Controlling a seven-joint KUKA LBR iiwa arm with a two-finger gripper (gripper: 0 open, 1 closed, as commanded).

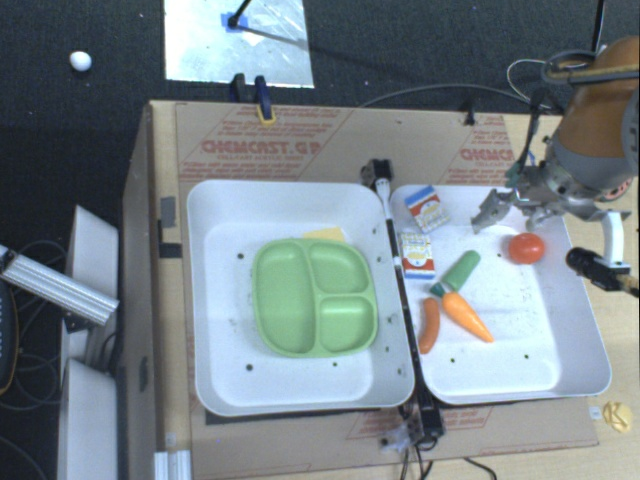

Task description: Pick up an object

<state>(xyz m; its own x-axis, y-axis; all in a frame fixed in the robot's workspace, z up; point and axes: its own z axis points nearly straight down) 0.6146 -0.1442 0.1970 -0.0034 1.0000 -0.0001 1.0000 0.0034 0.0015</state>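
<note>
In the right bin [560,368] lie a red tomato [526,248], a green cucumber [461,270], an orange carrot [468,316], a smaller orange-red vegetable [429,326] and two small cartons [425,208] [417,253]. My gripper [508,219] hangs over the far part of this bin, just up and left of the tomato. Its fingers are spread open and nothing is between them. One finger [488,213] points left toward the upper carton.
The left bin [225,258] holds a green divided plate [314,297] with a yellow piece [324,235] behind it. A black clamp [380,176] sits at the bins' shared far corner. Cables loop over the arm [598,118] at right.
</note>
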